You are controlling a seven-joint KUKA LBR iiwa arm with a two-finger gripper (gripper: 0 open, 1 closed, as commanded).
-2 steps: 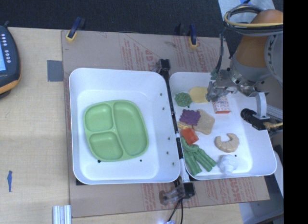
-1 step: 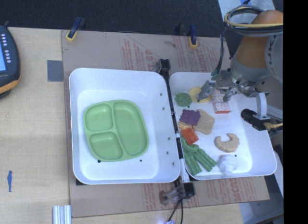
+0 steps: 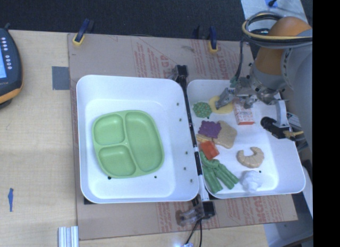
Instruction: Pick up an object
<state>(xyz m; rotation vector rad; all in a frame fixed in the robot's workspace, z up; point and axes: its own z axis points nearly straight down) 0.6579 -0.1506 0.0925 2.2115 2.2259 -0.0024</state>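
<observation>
Camera view: end effector (image 3: 237, 95) hangs low over the far end of the right bin (image 3: 287, 185), above a yellow piece (image 3: 219, 105) and just beside a red-and-white carton (image 3: 244, 115). Whether it is released or clenched cannot be told; nothing is seen grasped. Candidate objects lie crowded in that bin: purple piece (image 3: 209, 129), croissant (image 3: 251, 157), green beans (image 3: 218, 174). Recommendation: pick one target standing apart from its neighbours, descend squarely over it, and verify closure before lifting. Green tray (image 3: 127, 143) sits in the left bin (image 3: 87, 185).
</observation>
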